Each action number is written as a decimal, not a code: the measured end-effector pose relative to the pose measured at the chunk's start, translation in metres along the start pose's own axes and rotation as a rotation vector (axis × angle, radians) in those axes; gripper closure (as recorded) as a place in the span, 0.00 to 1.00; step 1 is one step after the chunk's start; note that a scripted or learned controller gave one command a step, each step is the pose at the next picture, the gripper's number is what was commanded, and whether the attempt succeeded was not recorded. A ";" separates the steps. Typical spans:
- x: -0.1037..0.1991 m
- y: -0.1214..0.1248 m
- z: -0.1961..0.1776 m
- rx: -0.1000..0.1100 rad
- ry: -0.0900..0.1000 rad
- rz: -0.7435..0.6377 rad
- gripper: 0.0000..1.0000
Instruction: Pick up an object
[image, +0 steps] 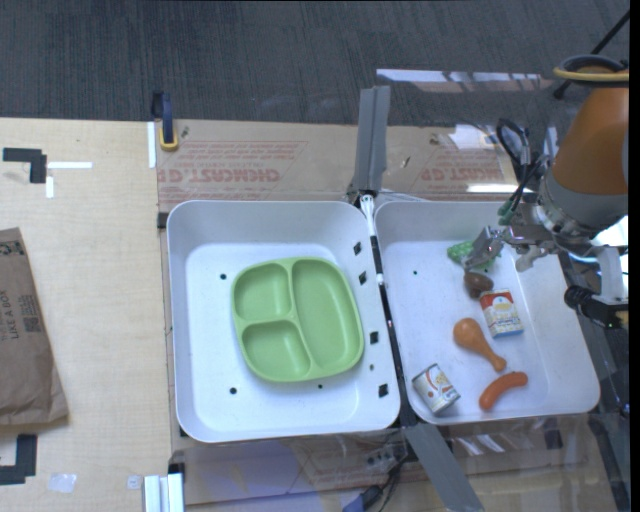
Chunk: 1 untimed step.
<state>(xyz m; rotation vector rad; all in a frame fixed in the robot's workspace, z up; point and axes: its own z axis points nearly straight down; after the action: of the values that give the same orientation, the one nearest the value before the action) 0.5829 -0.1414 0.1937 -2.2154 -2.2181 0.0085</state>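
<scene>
Bench carries 2 white bins; your gripper (487, 250) hangs near the right bin's (560, 400) top edge above a brown lump (478, 283), finger state unreadable.

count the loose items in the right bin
6, maybe more under the gripper: green piece and brown lump at the back, carton, drumstick, sausage, can at the front.

Divided plate (297, 320) in left bin (190, 300); can (435, 389), sausage (502, 389), drumstick (477, 342), carton (502, 314) in right bin (560, 340).
</scene>
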 end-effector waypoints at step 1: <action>-0.013 -0.070 0.095 -0.026 -0.007 -0.242 0.00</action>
<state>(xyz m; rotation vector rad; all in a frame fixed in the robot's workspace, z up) 0.5125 -0.1543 0.0995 -1.9448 -2.4873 -0.0137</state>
